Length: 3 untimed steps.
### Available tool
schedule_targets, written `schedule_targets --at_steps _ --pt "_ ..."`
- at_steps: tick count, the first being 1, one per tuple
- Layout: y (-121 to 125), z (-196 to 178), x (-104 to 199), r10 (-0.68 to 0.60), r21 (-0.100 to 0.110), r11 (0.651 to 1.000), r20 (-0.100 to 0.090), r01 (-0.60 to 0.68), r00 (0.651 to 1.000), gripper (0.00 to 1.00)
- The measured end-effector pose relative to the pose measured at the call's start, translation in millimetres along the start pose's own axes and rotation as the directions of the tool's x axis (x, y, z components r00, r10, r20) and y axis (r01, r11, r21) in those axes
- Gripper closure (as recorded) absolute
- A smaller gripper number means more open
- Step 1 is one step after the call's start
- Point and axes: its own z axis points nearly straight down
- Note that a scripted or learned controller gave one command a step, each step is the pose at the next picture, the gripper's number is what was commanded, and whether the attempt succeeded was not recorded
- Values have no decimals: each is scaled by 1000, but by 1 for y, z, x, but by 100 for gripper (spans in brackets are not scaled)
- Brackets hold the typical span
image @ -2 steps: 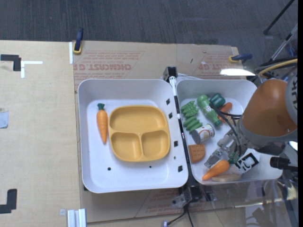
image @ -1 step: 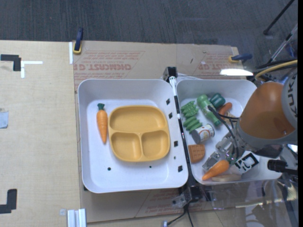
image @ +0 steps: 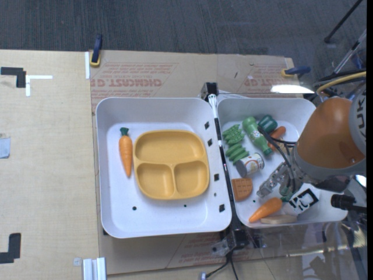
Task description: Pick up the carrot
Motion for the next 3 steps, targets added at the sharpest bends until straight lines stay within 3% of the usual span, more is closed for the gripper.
schedule_targets --at_steps 1,2,3 --pt "0 0 0 -1 0 1000 0 1 1000 0" --pt "0 9 4 -51 6 999 -4 51 999 0" --pt "1 0 1 -45 2 999 1 45 999 100"
